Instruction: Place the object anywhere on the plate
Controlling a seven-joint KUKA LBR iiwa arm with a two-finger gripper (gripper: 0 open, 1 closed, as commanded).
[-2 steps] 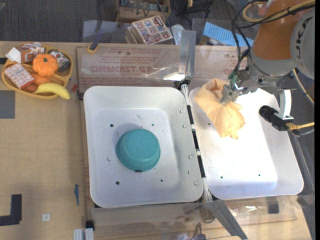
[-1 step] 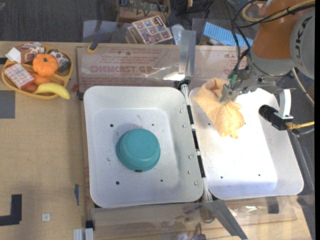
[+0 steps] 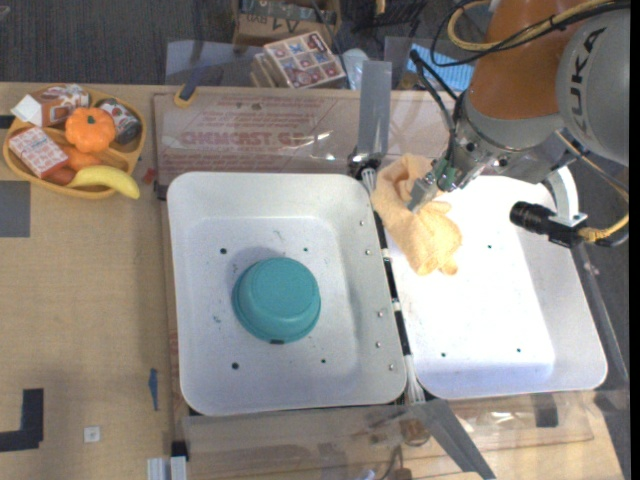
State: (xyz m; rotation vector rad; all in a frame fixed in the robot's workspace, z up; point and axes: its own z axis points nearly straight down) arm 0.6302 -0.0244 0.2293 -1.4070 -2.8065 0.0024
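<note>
A teal round plate (image 3: 277,298) lies in the middle of the left bin (image 3: 200,218). A crumpled yellow cloth (image 3: 425,236) lies at the near-left side of the right bin (image 3: 520,308), and its upper corner rides up against the divider between the bins. My gripper (image 3: 430,192) comes down from the upper right, with its tip right at the cloth's upper middle, touching or pressed into the folds. The cloth hides the tip, so whether any cloth is caught there is unclear.
A wicker dish of toy fruit (image 3: 75,148) sits on the bench at the far left. A black cylinder with a cable (image 3: 540,220) sticks out over the right bin's right side. A grey upright post (image 3: 374,108) stands behind the bins.
</note>
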